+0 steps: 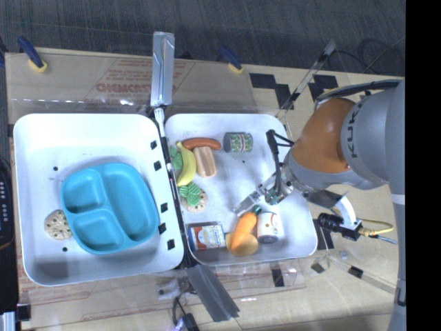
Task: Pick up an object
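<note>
A: Camera view, looking down at a slant on a worktop with two white bins side by side. The landmark is the orange squash-shaped toy near the front wall of the right bin.

B: Where is the pincer?

A: The pincer hangs just above and behind the orange toy, reaching in from the right. I cannot tell how its tips stand. Nothing is visibly held.

B: What surrounds the toy?

A: A small white cup touches its right side, and a flat packet lies just to its left. Further back sit a banana, a hot dog and a green can. The tight crowding probably explains a steep approach from above.

B: And the left bin?

A: A blue divided tray with a cookie beside it.
</note>
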Controlling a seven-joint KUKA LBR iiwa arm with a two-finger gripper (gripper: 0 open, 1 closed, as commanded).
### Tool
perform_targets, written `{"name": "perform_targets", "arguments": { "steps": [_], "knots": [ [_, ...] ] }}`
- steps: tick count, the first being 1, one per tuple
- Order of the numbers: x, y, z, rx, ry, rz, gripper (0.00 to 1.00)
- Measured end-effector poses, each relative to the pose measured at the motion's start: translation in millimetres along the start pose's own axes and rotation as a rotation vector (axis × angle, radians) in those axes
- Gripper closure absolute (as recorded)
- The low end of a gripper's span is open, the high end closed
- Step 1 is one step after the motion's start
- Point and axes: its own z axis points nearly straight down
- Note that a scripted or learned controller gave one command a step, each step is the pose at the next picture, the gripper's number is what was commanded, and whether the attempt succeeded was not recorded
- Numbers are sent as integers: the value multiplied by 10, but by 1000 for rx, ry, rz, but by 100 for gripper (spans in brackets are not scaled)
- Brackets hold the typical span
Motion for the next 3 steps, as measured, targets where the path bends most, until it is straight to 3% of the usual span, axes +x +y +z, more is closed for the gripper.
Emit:
{"name": "perform_targets", "arguments": {
  "steps": [1,2,3],
  "knots": [
    [-68,209,8,0,-1,387,0],
    [131,-268,0,-1,-1,228,0],
    [427,-347,7,0,1,159,0]
  ]
}}
